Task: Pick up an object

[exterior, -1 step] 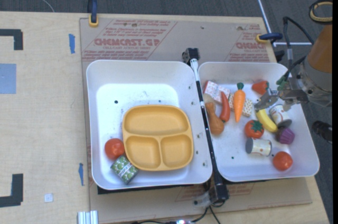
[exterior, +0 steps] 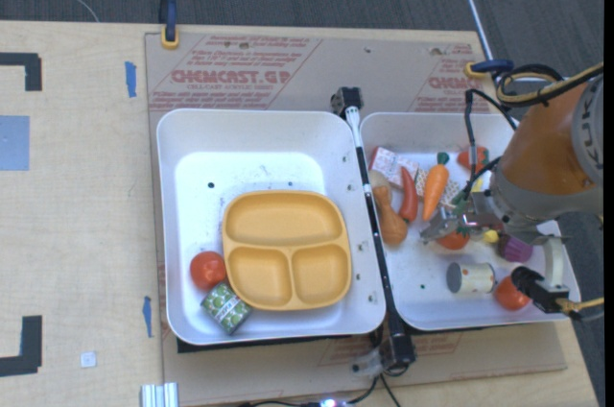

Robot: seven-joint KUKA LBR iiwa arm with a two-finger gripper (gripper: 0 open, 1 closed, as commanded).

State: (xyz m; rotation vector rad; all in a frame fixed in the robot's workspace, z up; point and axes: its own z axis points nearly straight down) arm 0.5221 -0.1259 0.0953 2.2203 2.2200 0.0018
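My gripper (exterior: 444,227) is low in the right bin (exterior: 422,292), directly over a small red-orange piece (exterior: 454,241) that touches or sits just under it. An orange carrot (exterior: 435,187), a red chili (exterior: 410,194) and a brown elongated piece (exterior: 390,219) lie just to its left. A white-and-red packet (exterior: 386,161) lies at the back of the bin. A small white can (exterior: 470,278) lies on its side in front of the gripper. A purple piece (exterior: 516,249) and a red piece (exterior: 510,296) sit on the right, under the arm.
The left bin (exterior: 175,203) holds a yellow divided plate (exterior: 286,249), a red tomato (exterior: 206,269) and a green packet (exterior: 224,307). A ridge (exterior: 369,203) separates the two bins. The arm's grey and orange body (exterior: 547,165) covers the right bin's far right side.
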